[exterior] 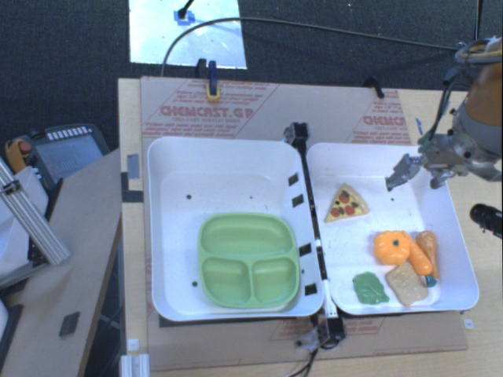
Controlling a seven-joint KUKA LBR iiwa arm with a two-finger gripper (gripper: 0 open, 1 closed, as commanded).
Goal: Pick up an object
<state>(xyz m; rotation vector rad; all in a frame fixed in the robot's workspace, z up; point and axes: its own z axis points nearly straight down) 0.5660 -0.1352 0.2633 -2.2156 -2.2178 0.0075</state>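
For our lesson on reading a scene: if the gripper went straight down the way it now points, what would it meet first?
Most likely the bare floor of the right bin, just right of the pizza slice. The gripper hangs over that patch, though its height is hard to judge.

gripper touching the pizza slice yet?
Apart. The camera view shows bare white bin floor between the gripper and the pizza slice; the gripper sits up and right of it.
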